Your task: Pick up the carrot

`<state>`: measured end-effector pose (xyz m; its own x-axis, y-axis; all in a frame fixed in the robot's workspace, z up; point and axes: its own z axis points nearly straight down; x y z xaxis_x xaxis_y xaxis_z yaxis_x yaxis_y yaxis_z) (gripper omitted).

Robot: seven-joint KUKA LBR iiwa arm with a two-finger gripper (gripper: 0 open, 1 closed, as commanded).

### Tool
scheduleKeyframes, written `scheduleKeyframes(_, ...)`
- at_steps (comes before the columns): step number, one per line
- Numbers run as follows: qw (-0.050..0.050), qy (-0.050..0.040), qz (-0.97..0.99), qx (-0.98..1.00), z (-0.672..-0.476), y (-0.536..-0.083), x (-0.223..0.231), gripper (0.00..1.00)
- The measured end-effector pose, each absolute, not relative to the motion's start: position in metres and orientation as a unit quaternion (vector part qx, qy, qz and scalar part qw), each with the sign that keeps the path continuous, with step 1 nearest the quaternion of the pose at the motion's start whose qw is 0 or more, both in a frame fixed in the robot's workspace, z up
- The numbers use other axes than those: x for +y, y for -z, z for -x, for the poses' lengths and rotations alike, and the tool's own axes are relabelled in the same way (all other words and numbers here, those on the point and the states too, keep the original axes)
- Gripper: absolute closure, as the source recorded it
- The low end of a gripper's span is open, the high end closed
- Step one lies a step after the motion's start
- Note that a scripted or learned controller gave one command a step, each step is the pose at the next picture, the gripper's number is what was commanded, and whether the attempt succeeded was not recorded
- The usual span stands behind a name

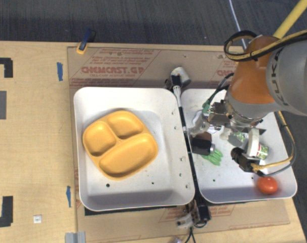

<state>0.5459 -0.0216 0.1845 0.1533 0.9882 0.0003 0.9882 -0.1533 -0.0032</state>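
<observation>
Your claw [235, 137] hung low over the right bin [234, 194] -- likely hunting the carrot -- near a green leafy bit [215, 158]; apart or together, I couldn't tell.

The carrot [267, 185] is probably the small orange-red piece lying in the right bin [229, 184], though from this slant it is looking rounded and stubby rather than long, so its identity is not certain. It is resting on the white floor in the bin's near right corner, close to the rim on both sides. It is lying free with nothing gripping it, and its upper face is catching a little light. No green top is showing on it.
</observation>
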Motion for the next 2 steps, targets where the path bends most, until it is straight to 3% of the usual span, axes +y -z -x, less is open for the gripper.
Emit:
scheduleKeyframes(1, -0.002, 0.0007, 0.74, -0.673, -0.638, -0.352, -0.081, 0.0)
scheduleKeyframes(2, 0.001, -0.0005, 0.736, -0.677, -0.593, -0.184, -0.012, 0.0)
